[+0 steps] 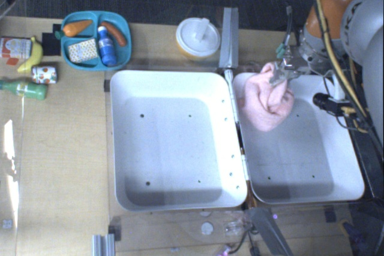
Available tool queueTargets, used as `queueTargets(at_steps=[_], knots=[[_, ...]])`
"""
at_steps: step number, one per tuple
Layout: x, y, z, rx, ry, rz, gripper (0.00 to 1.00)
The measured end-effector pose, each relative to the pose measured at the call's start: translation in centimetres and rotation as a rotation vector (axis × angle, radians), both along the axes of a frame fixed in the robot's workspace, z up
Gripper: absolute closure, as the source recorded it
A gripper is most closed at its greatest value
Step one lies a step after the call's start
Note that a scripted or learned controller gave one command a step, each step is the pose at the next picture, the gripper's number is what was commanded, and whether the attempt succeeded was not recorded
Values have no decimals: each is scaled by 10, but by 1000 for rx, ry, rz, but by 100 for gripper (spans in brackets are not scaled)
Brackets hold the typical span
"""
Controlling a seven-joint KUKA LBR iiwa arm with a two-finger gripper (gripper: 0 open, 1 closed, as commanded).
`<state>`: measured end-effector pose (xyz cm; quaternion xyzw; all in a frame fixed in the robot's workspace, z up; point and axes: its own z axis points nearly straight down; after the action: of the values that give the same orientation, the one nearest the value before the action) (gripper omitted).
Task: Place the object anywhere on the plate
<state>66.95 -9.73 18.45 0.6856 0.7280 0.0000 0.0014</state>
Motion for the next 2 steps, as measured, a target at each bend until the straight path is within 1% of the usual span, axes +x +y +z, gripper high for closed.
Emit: queueTargets(at_steps=[1, 2], knots=[[1, 2, 41, 1, -2, 10, 100], [-22, 39, 49, 1, -1, 413, 100]])
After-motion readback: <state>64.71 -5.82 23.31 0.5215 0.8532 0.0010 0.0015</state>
